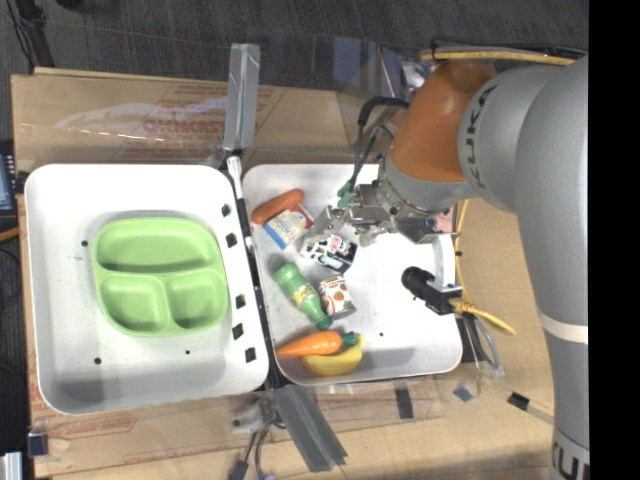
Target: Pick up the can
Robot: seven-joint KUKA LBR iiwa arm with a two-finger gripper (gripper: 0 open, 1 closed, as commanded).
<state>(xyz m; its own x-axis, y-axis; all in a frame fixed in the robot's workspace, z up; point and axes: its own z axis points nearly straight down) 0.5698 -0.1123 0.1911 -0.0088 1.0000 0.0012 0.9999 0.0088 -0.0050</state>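
You have one arm (pixel 520 168), grey with one orange band, coming in from the right and bending down over the right bin. Under it is one surface (pixel 120 118) carrying two white bins side by side. The left bin (pixel 60 298) lies well away from the tool and holds one green tray (pixel 160 273) with three compartments. The right bin (pixel 420 338) is the one the tool hangs over.

The tool (pixel 345 230) sits at the upper middle of that bin, low over a tight cluster of objects. You cannot tell from this angle whether it is wide or narrow, because the wrist and the clutter hide the tips.

Count the loose things in the right bin as seven. One black-and-white printed object, which looks like the can (pixel 334 251), lies directly beneath the tool on its side; whether it touches the tool cannot be told. One orange-red sausage-shaped piece (pixel 277 206) lies to the tool's left, toward the bin's upper left corner. One small white and blue packet (pixel 284 228) rests just below that sausage piece, near the tool. One green bottle (pixel 301 291) lies tilted below the tool. One small red and white carton (pixel 336 297) sits just beside the bottle's lower end. One carrot (pixel 310 345) lies along the bin's near wall, well below the tool, and one banana (pixel 335 361) touches it from underneath.
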